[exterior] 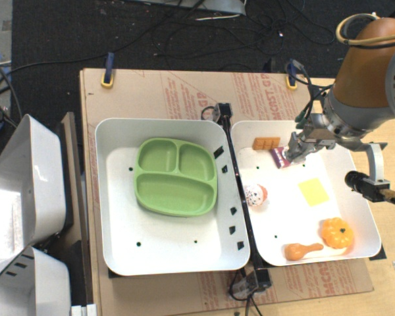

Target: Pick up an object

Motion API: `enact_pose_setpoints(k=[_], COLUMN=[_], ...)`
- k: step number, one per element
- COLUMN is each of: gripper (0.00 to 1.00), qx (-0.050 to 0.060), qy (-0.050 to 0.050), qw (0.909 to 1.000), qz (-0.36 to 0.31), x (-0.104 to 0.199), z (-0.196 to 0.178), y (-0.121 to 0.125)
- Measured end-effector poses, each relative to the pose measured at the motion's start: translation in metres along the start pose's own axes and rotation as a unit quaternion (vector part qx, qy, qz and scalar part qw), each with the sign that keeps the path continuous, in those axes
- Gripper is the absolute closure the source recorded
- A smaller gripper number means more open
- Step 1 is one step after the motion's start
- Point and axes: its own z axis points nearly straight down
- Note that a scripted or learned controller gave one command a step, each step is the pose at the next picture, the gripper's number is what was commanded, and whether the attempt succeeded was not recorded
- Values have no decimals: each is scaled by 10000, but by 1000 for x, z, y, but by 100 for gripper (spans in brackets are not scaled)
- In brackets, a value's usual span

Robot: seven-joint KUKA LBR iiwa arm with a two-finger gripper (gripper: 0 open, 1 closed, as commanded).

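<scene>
Two shallow white bins sit side by side on the table (158,91), which fills the middle of the frame. The left bin (112,196) holds a green divided plate (176,177) at its centre. The right bin (355,203) holds several small things: an orange block (266,143) near its upper left corner, a pink and purple item (280,157) just right of and below that block, a small white and red ball-like toy (255,195) at its left wall, a yellow square (313,191) near the centre, an orange pumpkin (336,233) at lower right, and an orange gourd-shaped piece (301,249) along the bottom edge. The arm (365,71) reaches in from the upper right, and its hand (296,151) is low over the upper part of the right bin, right at the pink and purple item; whether it is open or closed, or grips the item, cannot be told.
</scene>
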Motion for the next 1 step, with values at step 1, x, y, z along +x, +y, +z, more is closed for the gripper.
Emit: enact_pose_setpoints(k=[1], gripper=[100], qx=[4], qy=[-2], qw=[10000], qz=[4], x=[57], z=[-1], y=[-12])
